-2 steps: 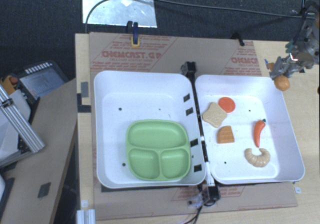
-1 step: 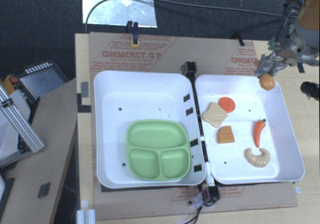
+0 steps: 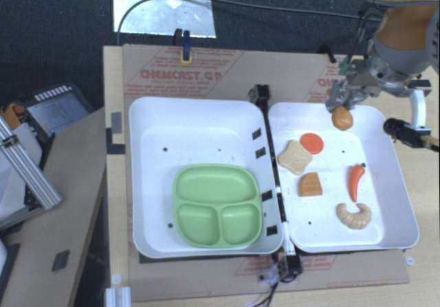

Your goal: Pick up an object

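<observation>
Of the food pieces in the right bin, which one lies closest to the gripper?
The small round brown-orange potato-like piece at the bin's far edge, directly under the gripper. The red disc, bread slice, orange wedge, red chili and curled shrimp lie nearer the camera.

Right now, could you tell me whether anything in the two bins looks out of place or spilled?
Nothing stands out. The green divided plate sits flat in the left bin; the toy foods lie apart in the right bin, with a brown one right under the end effector.

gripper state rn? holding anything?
Gripper: over the right bin's far edge, directly above a small brown item. Open or closed cannot be told, nor whether it grips the item.
</observation>
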`<state>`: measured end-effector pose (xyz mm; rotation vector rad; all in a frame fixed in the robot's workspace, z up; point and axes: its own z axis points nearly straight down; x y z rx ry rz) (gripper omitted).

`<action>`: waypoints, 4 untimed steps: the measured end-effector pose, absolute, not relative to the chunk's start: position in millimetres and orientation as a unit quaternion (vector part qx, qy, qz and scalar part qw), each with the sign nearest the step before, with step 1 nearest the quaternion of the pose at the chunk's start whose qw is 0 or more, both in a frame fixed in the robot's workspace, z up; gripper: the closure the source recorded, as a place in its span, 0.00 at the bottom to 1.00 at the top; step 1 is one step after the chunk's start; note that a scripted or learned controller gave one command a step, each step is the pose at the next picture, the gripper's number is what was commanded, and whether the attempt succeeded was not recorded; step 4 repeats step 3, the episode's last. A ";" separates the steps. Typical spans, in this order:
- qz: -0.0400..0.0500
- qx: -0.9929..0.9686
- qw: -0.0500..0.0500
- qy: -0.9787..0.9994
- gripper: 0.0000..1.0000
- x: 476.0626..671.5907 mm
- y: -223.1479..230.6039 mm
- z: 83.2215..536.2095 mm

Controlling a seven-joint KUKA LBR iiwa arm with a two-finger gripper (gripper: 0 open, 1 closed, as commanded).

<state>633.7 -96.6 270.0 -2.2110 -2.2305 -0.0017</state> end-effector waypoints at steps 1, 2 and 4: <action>-0.001 -0.704 0.000 -0.710 1.00 637.9 -41.1 250.8; -0.002 -0.704 0.000 -0.711 1.00 641.5 15.2 253.8; -0.001 -0.704 0.000 -0.710 1.00 658.4 67.3 240.2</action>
